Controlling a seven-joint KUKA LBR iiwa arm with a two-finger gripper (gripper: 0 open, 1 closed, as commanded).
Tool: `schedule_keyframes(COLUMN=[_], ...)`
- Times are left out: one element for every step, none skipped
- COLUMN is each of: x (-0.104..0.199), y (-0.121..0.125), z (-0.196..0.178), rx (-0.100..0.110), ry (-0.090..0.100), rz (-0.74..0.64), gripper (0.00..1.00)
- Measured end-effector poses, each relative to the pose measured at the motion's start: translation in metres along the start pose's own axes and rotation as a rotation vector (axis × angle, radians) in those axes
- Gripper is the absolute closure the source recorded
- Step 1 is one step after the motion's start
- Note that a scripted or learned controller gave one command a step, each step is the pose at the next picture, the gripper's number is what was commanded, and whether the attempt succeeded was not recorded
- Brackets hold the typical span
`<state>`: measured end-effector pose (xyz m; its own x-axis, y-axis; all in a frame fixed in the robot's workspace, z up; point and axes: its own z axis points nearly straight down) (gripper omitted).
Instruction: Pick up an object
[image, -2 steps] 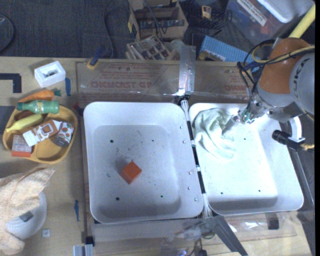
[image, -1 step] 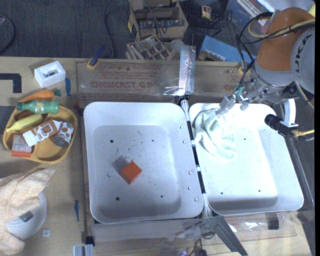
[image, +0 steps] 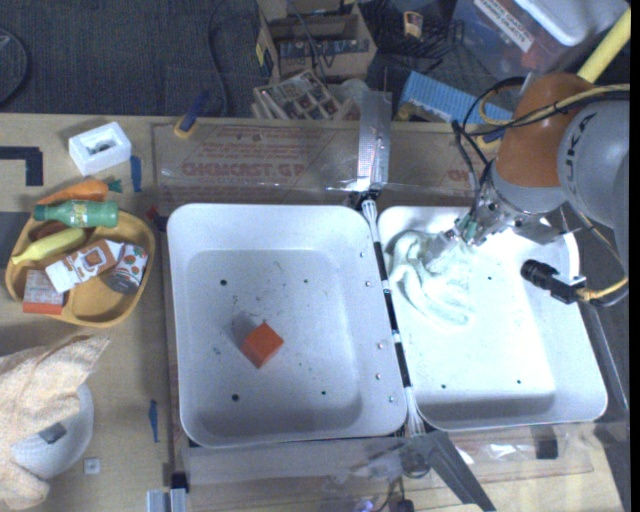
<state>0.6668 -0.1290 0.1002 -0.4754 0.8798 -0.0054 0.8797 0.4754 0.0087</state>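
The 2 white bins sit side by side: the left bin (image: 200, 250) holds 1 orange block (image: 263, 344) near its middle. In the right bin (image: 520, 380), the gripper (image: 447, 243) is low at the far-left corner over a pale, translucent object (image: 437, 290); whether it is clenched or released cannot be told.

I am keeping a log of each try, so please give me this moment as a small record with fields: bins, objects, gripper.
left bin: holds one orange block, near its middle
right bin: holds a pale, see-through crumpled item, near its left wall
gripper: low over the right bin, at the upper edge of the crumpled item
grasp: cannot tell
outside the bins: yellow bowl of packaged items, far left
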Motion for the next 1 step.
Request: schedule_keyframes(x=[0.0083], y=[0.0059], z=[0.0039], rx=[0.009], ry=[-0.009], rz=[-0.034], gripper=[0.0])
